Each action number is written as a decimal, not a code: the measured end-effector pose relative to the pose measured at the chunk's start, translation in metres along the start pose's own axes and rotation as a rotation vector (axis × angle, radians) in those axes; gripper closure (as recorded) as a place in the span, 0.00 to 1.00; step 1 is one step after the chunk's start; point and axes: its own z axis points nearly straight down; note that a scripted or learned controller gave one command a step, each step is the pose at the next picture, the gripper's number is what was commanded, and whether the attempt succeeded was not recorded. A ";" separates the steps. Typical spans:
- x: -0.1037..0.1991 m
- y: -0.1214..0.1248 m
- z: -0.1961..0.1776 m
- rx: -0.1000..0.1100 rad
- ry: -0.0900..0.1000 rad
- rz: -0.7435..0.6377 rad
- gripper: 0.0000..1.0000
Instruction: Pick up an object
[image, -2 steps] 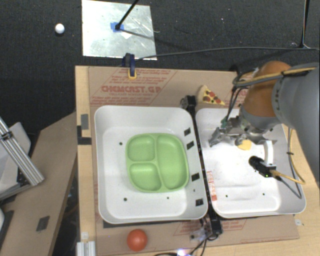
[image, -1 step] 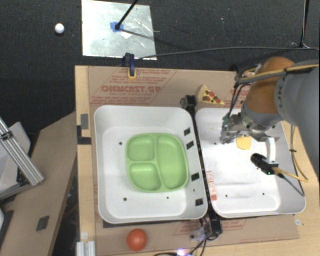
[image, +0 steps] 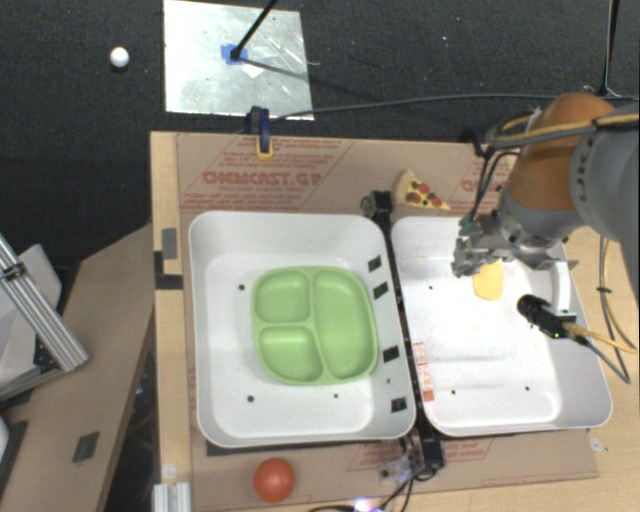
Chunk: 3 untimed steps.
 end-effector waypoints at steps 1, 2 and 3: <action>0.009 -0.003 -0.053 -0.001 0.000 -0.005 1.00; 0.008 0.004 -0.116 -0.003 -0.001 -0.005 1.00; 0.057 -0.014 -0.098 0.005 0.002 -0.008 1.00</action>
